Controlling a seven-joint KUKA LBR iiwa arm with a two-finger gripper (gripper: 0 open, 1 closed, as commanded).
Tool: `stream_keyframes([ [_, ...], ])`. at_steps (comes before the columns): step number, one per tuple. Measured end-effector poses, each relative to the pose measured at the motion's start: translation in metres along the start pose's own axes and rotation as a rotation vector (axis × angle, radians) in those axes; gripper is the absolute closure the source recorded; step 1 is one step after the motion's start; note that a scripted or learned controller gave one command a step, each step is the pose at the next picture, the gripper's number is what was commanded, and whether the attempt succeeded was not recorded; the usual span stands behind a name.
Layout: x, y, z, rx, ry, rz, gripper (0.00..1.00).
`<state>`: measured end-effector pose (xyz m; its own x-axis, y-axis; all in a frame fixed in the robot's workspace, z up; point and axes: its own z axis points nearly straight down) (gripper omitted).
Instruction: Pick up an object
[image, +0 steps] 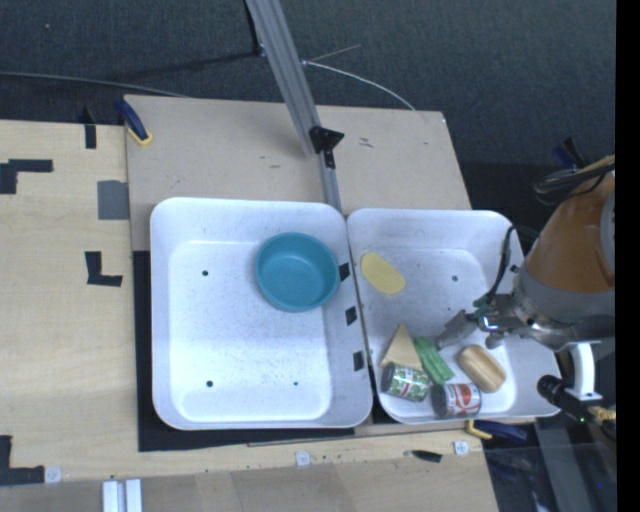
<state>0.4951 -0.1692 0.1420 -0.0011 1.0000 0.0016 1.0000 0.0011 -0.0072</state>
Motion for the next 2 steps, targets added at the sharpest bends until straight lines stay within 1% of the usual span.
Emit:
stream_keyframes([
  [1, -0.004, 0.002, 0.046, -0.015, -0.011, 0.003, 0.0],
  [2, -0.005, 0.007, 0.03, -0.03, -0.016, 0.002, 1.0],
])
